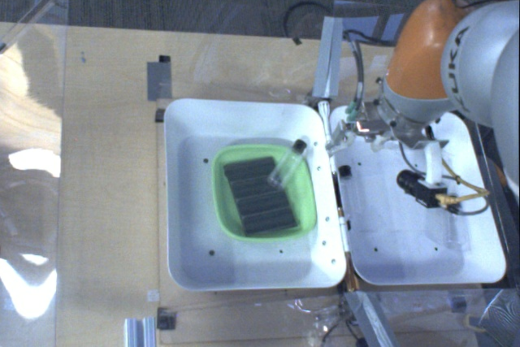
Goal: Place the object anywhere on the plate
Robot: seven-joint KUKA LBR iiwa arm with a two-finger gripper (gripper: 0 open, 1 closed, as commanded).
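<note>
Judging by layout, you see placement apparently done: clear vial [285, 167] lies on green plate [223, 211], resting across dark ridged block [258, 197]. Gripper [363, 128] hangs over right bin [406, 256], well apart from vial; whether it is wide or closed is hidden from you. Nothing obvious left.

Black block [258, 197] (ribbed) on green plate [225, 211]

Bench [97, 199]: pale wood.
Left bin [172, 199]: white, on bench.
Right bin [406, 244]: white, just beside left bin's right rim.
</note>
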